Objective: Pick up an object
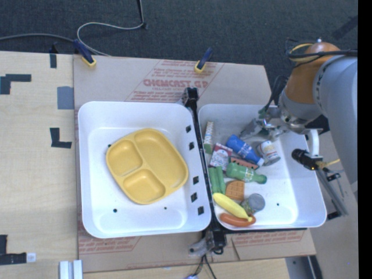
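Dark carpet floor (232, 16) behind a pale wooden bench (35, 173) — cardboard sheet (133, 80) laid on it, seemingly clamped.

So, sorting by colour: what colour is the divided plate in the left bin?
Yellow, clearest in the camera view.

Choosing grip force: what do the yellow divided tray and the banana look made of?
Yellow divided tray: likely hard moulded plastic, with an even colour and a soft sheen on its rims. Banana: probably toy plastic, uniformly bright yellow and smooth; whether hard or soft is unclear.
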Controlling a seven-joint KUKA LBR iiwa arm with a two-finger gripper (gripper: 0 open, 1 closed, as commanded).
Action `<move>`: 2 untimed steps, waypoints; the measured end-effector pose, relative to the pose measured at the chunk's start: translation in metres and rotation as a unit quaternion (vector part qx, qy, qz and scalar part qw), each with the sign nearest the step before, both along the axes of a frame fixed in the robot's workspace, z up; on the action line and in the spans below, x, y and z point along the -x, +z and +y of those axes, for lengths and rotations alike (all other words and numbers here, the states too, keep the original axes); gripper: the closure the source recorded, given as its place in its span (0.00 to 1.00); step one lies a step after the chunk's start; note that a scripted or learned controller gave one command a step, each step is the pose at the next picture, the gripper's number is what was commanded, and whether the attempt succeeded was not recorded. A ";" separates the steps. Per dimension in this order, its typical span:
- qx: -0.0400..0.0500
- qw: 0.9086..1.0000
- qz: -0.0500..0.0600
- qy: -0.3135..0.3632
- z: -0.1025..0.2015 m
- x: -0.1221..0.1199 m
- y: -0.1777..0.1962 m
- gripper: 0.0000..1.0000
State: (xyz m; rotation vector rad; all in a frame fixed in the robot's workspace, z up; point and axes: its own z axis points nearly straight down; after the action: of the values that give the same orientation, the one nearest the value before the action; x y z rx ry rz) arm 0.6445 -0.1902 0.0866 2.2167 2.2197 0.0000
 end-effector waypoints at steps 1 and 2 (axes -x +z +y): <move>0.001 1.000 -0.001 0.001 0.000 -0.001 0.010 1.00; -0.002 1.000 0.001 0.000 0.033 0.047 0.106 1.00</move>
State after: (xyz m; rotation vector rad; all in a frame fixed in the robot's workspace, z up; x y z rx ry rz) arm 0.5972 -0.1572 0.1928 2.2180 2.2230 0.0022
